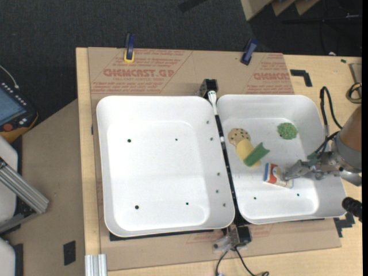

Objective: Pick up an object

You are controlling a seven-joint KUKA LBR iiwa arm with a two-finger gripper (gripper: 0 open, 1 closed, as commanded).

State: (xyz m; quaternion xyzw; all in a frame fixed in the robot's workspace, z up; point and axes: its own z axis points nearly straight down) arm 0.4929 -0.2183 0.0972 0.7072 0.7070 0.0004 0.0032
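The right bin [310, 206] holds several small objects. A round tan cookie [238, 135] lies near its left wall, with a yellow piece [245, 148] and a green wedge [257, 154] just below it. A fuzzy green ball [287, 130] sits toward the back right. A small red, white and blue box [272, 174] lies near the bin's middle. My gripper [291, 175] reaches in low from the right, and its tip is at the right end of that box. From this angle I cannot tell whether it touches the box.
The left bin [109, 154] sits beside the right one, with a black divider strip [223, 154] between them. The grey arm [348, 154] and its cables [325, 114] cross the right bin's right rim. Clamps [129, 48] hold the cardboard base at the back.
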